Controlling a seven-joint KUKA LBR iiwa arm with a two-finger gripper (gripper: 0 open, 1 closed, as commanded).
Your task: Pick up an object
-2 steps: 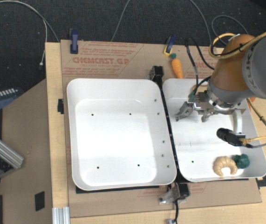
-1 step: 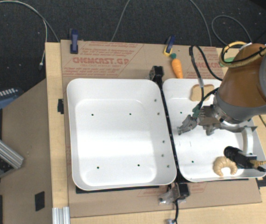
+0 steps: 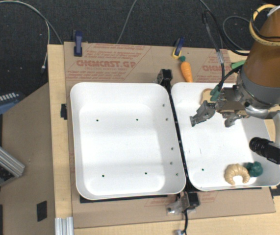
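The fingers [image 3: 213,115] hang over the upper part of the right bin [image 3: 213,177], and they look spread apart, one dark finger reaching to the left and the other one pointing down near the wrist; nothing is between them. Behind them the grey arm [image 3: 267,77] with its orange band comes in from the right side. The things to pick lie well apart from the fingers, in the lower right corner of the same bin: a pale croissant toy [image 3: 237,173], curved like a half moon, and a small dark green thing [image 3: 254,168] that touches it on the right. I judge the croissant as light and perhaps a little soft or smooth, not fragile; its curved form may slip, so it seems best to take it across the thick middle, not at the thin ends. The green thing is too small to tell what it is, and because it sits so close, it can be pushed or caught together. The left bin [image 3: 81,131] stands beside, and a small orange carrot toy [image 3: 186,71] lies on the tabletop [image 3: 115,60] above the bins.
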